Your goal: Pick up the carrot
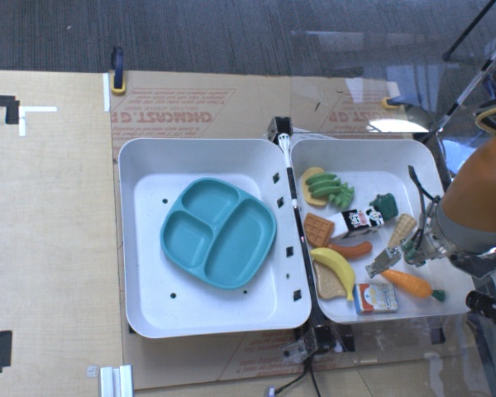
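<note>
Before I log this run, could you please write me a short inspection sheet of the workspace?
Surface: two white bins side by side, the left bin and the right bin, on a cardboard sheet.
Job's things: carrot lies in the right bin near its front right corner.
Clutter: teal divided plate in the left bin; banana, sausage, waffle, green vegetable, small carton in the right.
Grippers: gripper low, just above-left of the carrot.
Cables: black cable at the front.
Surroundings: grey carpet.
</note>
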Controlling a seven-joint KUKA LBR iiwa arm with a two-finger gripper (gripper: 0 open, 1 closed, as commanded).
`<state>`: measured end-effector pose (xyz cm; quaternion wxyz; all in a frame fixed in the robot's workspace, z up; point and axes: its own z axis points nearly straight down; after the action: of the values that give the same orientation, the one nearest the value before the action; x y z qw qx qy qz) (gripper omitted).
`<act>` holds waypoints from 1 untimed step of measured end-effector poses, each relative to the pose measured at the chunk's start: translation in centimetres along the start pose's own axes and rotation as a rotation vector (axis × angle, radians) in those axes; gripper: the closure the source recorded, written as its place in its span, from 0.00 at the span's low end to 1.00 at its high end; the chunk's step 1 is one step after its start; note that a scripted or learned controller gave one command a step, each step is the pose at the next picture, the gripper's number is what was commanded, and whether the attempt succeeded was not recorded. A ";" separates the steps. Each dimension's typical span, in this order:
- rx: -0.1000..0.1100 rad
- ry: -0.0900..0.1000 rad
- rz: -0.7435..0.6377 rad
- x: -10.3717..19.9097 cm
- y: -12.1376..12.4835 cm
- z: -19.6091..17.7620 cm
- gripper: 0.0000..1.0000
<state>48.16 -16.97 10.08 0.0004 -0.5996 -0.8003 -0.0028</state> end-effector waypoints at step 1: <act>-0.004 -0.003 0.003 -0.1 0.2 -0.9 1.00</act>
<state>48.40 -17.03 11.00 -0.0021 -0.6009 -0.7993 -0.0034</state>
